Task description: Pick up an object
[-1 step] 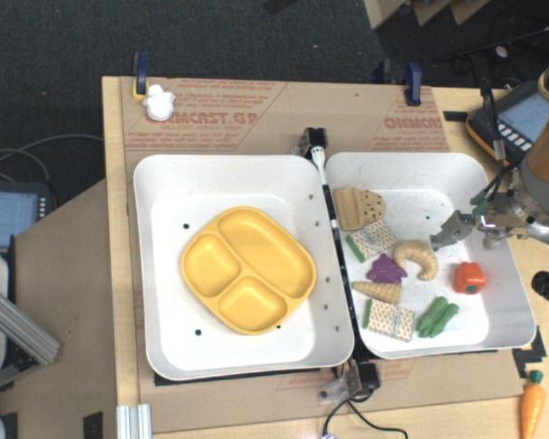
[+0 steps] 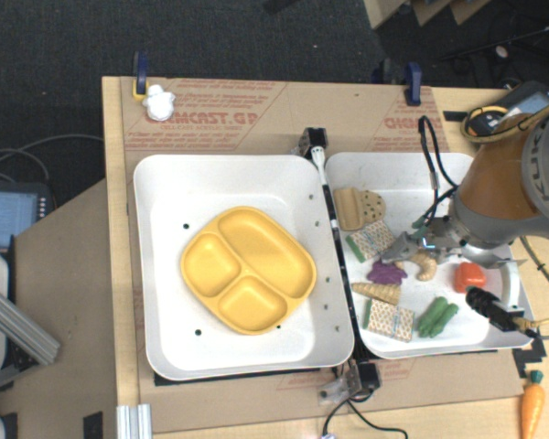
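purple toy [image 2: 385, 272] just beside end effector [image 2: 412, 249]

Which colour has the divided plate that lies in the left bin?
The divided plate is yellow, plain without pattern. It shows clearly in the camera view.

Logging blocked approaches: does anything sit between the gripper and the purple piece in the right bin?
Nothing visible does. The gripper hangs low in the right bin, right beside the purple piece; the tan piece lies to its side, not between them.
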